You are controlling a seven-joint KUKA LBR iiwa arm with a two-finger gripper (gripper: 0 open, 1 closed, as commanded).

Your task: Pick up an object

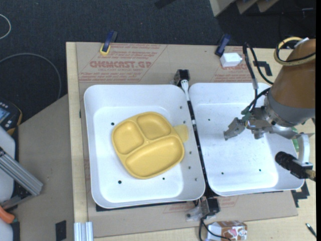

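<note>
yellow divided plate point(148, 144) in left bin point(95, 134), near-centre | gripper point(234, 129) over right bin point(215, 179), fingers spread, empty | advice: cross left, descend on plate rim, pinch the edge

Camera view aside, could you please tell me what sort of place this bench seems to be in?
Probably a robotics lab's grasping test station: two white bins clamped to a paper-covered board, a yellow divided plate as test object, and the arm's gripper over the right bin, with loose cables on dark carpet.

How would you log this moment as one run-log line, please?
gripper: over right bin, holding nothing | yellow divided plate: flat in left bin | pick: not yet done
</note>
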